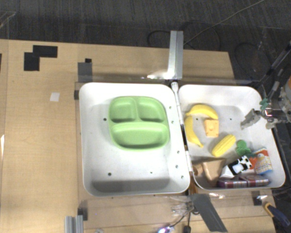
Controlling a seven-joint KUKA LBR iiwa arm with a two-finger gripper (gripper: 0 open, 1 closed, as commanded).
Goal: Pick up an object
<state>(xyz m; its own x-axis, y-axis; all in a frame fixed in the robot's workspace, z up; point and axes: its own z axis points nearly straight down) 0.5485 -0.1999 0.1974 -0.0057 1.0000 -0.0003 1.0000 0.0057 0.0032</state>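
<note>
In the right bin (199,92) we see a curved yellow banana (196,120) around a cheese wedge (212,128), a corn cob (223,145) just beside. Our gripper (256,116) hovers at the right rim; we cannot tell its fingers' state.

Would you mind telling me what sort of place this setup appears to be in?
Probably a robotics lab: a wooden bench on grey carpet, two white bins holding a green tray and toy food, and loose cables.
</note>
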